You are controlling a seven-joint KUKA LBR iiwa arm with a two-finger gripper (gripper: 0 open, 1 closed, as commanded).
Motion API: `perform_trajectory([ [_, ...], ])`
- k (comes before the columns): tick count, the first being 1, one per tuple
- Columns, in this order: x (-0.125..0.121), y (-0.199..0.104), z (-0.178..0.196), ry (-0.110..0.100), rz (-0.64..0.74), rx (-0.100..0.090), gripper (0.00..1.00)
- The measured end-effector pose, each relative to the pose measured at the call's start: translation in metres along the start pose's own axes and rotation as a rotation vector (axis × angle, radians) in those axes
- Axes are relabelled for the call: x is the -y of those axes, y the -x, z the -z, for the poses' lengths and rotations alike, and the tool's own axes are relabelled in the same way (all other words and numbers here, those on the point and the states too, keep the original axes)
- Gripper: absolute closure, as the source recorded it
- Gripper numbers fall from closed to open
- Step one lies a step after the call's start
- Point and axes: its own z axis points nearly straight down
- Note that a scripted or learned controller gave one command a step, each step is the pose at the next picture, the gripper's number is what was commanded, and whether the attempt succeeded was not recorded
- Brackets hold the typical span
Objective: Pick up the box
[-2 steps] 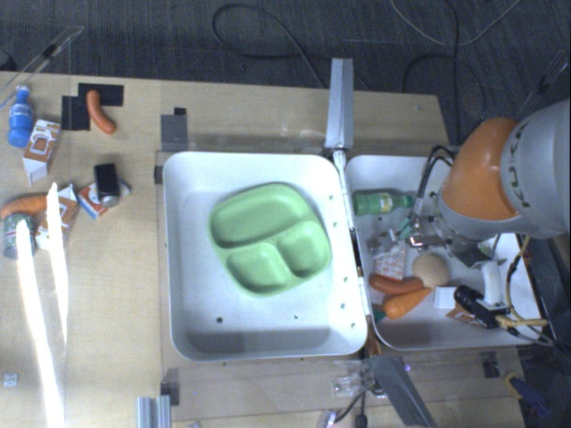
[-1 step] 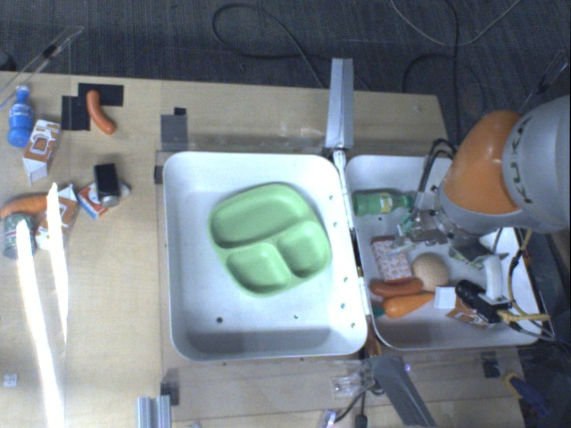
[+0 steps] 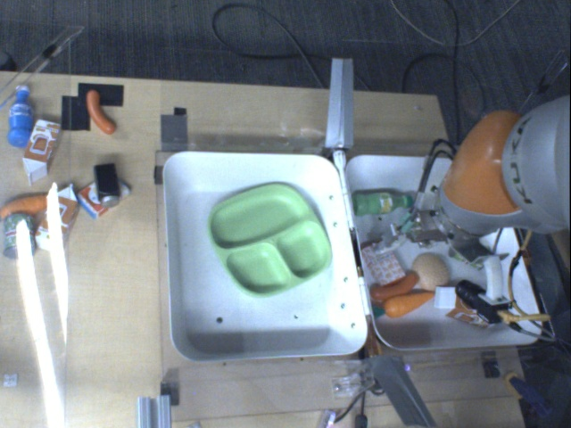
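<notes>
Starting at the left, the bench [image 3: 107,328] has loose clutter on it: a small blue bottle [image 3: 20,114], a toy hot dog [image 3: 101,112] and a few cartons, none of it in play. Next is the left bin [image 3: 187,266], holding a green divided tray [image 3: 269,237] that sits roughly in its middle.

The right bin [image 3: 393,333] is where it gets busy. A green bottle [image 3: 382,202] lies on its side near the top, and below it is the box [image 3: 384,261], a small white and red printed carton, tilted and lying flat. Just below the box are a sausage [image 3: 394,285] and a carrot [image 3: 410,303], with an egg [image 3: 431,270] just to the right, all packed close around it.

The gripper [image 3: 426,232] hangs low over that bin, just right of the box, and honestly I can't tell if it's open or closed from this angle.

What worries me: the box is crowded, so a descent slightly off could land on the egg or sausage and grab or shove those instead. Flat as it lies, the fingers might just slide over the top
</notes>
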Motion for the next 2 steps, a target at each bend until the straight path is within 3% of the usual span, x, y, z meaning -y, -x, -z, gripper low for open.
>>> perform_trajectory([
  [1, -0.062, 0.014, -0.015, -0.019, 0.016, -0.003, 0.00],
  [2, -0.020, 0.006, -0.012, -0.008, -0.241, 0.001, 0.00],
])
